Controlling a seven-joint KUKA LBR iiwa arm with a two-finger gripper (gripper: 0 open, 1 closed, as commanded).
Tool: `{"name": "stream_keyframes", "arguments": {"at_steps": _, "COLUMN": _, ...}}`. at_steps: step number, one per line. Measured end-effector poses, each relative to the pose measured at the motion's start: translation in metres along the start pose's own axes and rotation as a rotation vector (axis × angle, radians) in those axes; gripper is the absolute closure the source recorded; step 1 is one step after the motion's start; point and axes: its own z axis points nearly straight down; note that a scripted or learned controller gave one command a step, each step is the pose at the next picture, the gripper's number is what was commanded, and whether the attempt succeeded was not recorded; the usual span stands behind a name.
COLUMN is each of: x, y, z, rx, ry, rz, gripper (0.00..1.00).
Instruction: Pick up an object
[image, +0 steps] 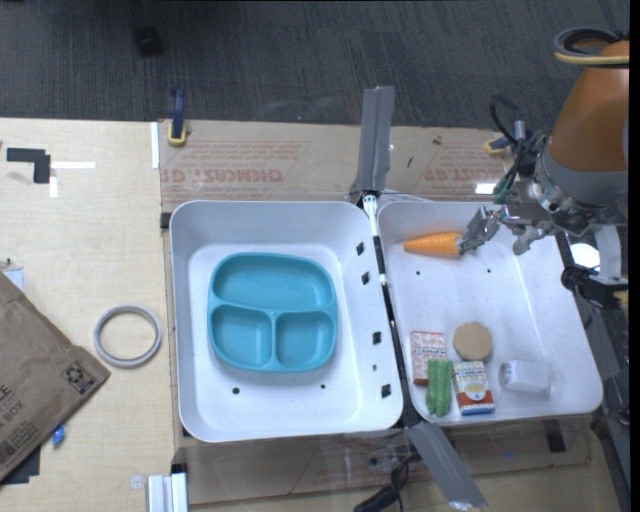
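An orange carrot (432, 243) lies across the far part of the right bin (540, 290), its tip pointing left. My gripper (478, 234) is at the carrot's thick right end, touching or very close to it; whether it grips the carrot is unclear. The grey arm with its orange band (590, 110) comes in from the upper right. Near the bin's front edge sit a tan round disc (472, 341), a red-and-white packet (428, 350), a green piece (438, 388), a small carton (474, 388) and a white cylinder (523, 376).
The left bin (190, 300) holds a teal divided plate (272, 310). A grey divider post (376, 140) stands between the bins at the back. A tape ring (127, 334) and a brown paper bag (35, 380) lie on the bench to the left.
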Motion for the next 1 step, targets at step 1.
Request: {"name": "stream_keyframes", "arguments": {"at_steps": 1, "x": 0.0010, "y": 0.0664, "z": 0.0500, "rx": -0.003, "ry": -0.002, "rz": -0.115, "gripper": 0.00}}
